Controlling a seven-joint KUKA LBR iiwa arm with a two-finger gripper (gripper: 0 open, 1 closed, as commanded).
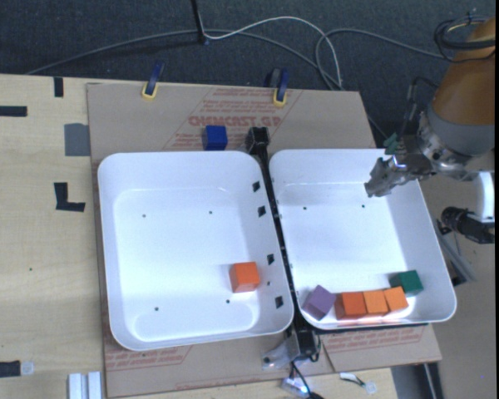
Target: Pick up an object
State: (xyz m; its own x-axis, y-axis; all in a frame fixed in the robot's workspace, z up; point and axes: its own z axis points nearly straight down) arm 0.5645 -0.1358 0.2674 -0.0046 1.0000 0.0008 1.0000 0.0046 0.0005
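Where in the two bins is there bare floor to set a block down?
The left white bin is bare apart from one orange cube near its front right. The right white bin is bare across its back and middle, below the gripper. Its front edge is crowded: purple block, two orange blocks, green block.

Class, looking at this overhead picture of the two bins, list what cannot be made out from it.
- Two-finger gripper, camera view: too small and dark to tell its finger gap.
- Orange cubes along the right white bin's near wall: packed tight, count unclear.
- Grey arm: cut off by the right edge.
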